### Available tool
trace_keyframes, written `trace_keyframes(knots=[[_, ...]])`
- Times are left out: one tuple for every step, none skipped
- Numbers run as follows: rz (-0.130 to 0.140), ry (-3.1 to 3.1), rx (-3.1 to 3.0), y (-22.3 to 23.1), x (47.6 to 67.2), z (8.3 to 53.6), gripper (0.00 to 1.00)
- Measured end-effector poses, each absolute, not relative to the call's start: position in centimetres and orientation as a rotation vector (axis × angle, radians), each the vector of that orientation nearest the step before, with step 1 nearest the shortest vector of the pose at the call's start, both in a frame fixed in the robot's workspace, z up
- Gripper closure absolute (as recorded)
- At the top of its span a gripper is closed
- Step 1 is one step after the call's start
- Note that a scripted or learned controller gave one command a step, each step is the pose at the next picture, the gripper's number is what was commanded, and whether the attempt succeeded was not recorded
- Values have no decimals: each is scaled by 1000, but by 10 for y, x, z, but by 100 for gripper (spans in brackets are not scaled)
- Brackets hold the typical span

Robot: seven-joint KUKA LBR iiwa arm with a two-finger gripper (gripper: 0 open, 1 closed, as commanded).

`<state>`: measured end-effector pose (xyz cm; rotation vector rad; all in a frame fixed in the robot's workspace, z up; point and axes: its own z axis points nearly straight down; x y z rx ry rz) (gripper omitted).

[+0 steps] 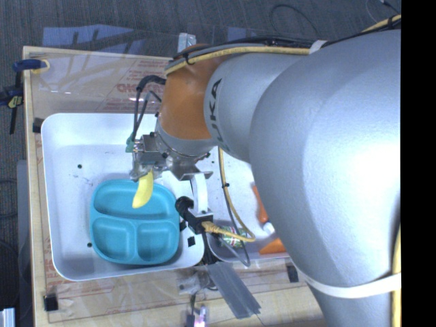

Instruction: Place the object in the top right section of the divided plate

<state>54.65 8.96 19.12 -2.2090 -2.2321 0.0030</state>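
The big grey arm (327,155) reaches in from the right and covers most of the right half of the camera view, with its orange band (187,107) just above the wrist. The gripper (144,172) hangs at the end of the wrist over the left white bin (58,182), its tip above the upper edge of the blue divided plate (134,223).

A yellow banana-shaped object (142,191) sits directly under the gripper tip. Its upper end meets the gripper and its lower end lies over the large upper section of the plate, towards that section's right side. It looks pinched at its top end by the gripper, though the wrist hides the fingers themselves, so how they stand on the object cannot be told for sure. Whether the banana rests on the plate or hangs just above it also cannot be told.

The plate lies in the lower middle of the left bin, with one wide section at the top and two smaller sections below. The second bin (235,182) to the right is largely hidden by the arm; an orange item (262,213) shows in it beside the arm. Black and yellow cables (228,234) run down from the wrist near the plate's right edge. The bench (102,77) under the bins is pale with red printing.
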Motion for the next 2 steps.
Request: trace_keyframes(knots=[[1,-2138,-2300,48,539,353,100],[11,-2084,-2346,104,555,287,100]])
